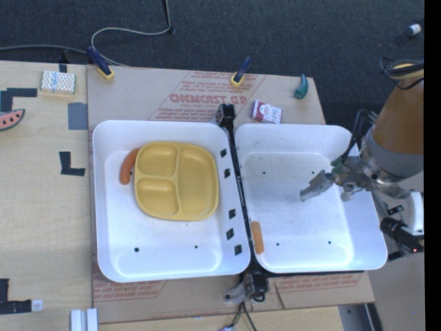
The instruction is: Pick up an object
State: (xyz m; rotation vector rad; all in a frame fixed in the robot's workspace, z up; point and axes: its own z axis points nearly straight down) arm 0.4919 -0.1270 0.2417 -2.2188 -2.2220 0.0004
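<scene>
Cardboard backs two bins; the gripper (pixel 315 187), fingers' state unclear, should descend squarely over the near-left orange sausage (pixel 257 237).

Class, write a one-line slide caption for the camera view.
Gripper over the right bin, a carrot at its left wall; yellow tray in the left bin.

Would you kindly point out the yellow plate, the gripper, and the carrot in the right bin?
Yellow plate (pixel 177 181), camera view, centre divider.
Gripper (pixel 311 190), camera view, fingertips.
Carrot (pixel 257 237), camera view, mid-body.
</scene>
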